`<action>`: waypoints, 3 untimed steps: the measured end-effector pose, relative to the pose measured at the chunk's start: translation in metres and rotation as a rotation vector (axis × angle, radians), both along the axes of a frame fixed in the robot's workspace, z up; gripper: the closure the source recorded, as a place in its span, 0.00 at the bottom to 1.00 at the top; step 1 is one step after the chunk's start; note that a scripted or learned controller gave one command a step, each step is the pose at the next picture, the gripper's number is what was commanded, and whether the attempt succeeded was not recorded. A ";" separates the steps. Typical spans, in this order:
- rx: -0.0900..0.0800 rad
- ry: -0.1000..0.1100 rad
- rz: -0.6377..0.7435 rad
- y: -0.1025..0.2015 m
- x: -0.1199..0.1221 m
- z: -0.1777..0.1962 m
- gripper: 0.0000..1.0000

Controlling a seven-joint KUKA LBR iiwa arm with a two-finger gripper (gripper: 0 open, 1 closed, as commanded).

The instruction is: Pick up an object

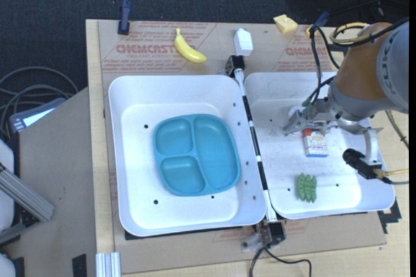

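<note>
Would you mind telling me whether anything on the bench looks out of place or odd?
A yellow banana and a yellow wedge lie on the brown board behind the bins, outside both. Inside, the blue divided plate sits tilted in the left bin. Nothing looks spilled or broken.

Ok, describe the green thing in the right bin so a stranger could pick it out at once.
Find the right white bin, the one the arm reaches into. Near its front edge lies a small bumpy green object, apart from the red, white and blue box behind it. It is the only green item there.
</note>
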State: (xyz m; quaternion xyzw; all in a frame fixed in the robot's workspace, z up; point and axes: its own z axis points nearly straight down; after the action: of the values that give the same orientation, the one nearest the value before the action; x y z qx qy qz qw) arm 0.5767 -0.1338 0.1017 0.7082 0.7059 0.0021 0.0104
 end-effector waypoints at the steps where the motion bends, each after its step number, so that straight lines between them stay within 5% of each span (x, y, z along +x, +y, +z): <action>1: 0.007 0.003 0.004 -0.005 -0.005 -0.011 0.00; 3: 0.006 0.006 0.004 0.011 0.045 -0.012 0.00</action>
State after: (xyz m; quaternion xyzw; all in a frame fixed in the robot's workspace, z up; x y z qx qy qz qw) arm 0.6217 -0.1229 0.0899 0.7067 0.7075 0.0023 0.0062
